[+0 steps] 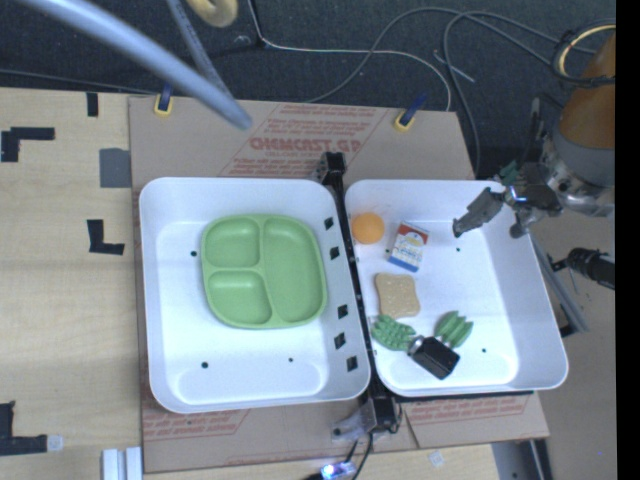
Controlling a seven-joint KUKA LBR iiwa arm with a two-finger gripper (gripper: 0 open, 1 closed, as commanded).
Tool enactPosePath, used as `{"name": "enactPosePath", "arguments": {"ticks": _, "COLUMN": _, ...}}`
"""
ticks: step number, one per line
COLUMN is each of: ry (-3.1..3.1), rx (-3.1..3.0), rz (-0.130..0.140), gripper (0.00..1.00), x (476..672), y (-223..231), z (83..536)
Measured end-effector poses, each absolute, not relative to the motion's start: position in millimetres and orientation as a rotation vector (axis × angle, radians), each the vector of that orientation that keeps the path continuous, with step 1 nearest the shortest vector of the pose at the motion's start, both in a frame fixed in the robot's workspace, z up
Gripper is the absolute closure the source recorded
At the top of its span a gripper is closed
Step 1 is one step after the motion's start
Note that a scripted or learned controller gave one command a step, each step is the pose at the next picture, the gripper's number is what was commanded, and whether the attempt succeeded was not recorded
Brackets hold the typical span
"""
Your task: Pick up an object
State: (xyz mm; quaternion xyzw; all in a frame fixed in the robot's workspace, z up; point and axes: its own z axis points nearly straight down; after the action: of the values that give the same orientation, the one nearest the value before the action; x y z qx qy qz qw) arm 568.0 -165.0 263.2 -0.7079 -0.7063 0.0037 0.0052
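- Camera view: gripper (497, 213), fingers spread and holding nothing, hangs over the right bin (530, 298) near its far right rim.
- All candidate objects lie to the gripper's left and nearer the camera; the small carton (407, 247) is closest.
- Count, right bin: one orange ball (368, 228), one carton, one bread slice (397, 294), two green vegetables (394, 332) (454, 327), one black block (435, 356).
- Left bin (170, 268): one green divided plate (264, 270).

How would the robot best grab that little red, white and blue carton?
Probably from straight above, fingers closing across the two long edges of the carton. It lies flat, narrower one way, with bare bin floor along those sides; the orange ball sits clear to its left.
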Motion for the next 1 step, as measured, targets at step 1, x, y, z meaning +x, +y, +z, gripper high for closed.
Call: {"name": "enactPosePath", "arguments": {"ticks": 1, "ry": -2.222, "rx": -2.219, "rz": 0.002, "gripper": 0.00, "x": 570.2, "y": -164.6, "z": 269.5}}
